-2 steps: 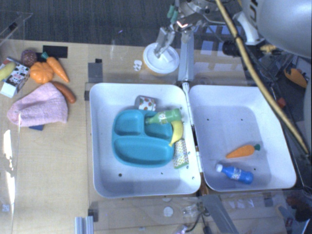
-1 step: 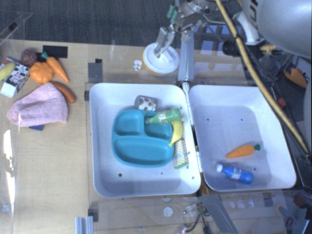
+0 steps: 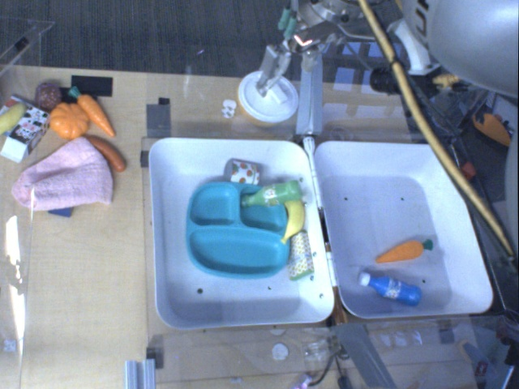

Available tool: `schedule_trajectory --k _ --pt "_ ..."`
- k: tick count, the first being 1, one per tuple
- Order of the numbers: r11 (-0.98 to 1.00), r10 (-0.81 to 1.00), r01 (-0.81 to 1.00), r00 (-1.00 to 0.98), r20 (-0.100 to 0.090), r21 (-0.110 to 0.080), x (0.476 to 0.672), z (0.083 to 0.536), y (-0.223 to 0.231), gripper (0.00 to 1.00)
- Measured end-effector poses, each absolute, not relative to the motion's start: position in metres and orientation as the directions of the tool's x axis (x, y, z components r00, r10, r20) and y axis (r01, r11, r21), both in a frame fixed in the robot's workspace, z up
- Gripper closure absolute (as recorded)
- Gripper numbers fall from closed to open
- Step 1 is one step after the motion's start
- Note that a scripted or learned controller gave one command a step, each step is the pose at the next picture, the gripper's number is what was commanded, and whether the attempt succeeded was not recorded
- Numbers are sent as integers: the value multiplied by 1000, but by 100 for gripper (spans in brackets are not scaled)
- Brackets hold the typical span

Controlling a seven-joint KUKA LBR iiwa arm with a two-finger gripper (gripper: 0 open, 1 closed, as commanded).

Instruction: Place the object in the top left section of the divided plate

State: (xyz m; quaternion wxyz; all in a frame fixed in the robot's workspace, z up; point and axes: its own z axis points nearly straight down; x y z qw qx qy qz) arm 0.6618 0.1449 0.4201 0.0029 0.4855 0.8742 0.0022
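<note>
Camera view, read from the left, starts with a pink cloth (image 3: 65, 181) lying loose on the surface (image 3: 186, 104), well apart from the work. Next is the left bin (image 3: 162, 217), which holds the blue divided plate (image 3: 235, 256). The plate's top left section (image 3: 212, 205), at its 10 o'clock, looks bare. A small patterned can (image 3: 243, 171) stands just past the plate's 12 o'clock rim. A green bottle (image 3: 272, 194) lies over the 1 o'clock section, and a banana (image 3: 293, 217) rests on the 3 o'clock rim. The hand (image 3: 302, 37) hangs beyond the bins at 12 o'clock, near a white round dish (image 3: 268, 97); whether it is spread or pressed together cannot be told, and nothing shows in its grip. In the right bin (image 3: 454, 177) lie an orange carrot (image 3: 401, 252) and, at its 6 o'clock, a blue bottle (image 3: 391, 289). The task sentence does not say which is the object; these two seem the likeliest. Several risks follow: a round body could roll out of a pinch. A carry across could clip the bin walls or knock the green bottle. A release short of 10 o'clock would land in the wrong section.
</note>
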Motion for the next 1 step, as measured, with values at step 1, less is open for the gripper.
schedule_trajectory --k 1 --pt "529 849 849 -529 -3 7 662 420 145 0"
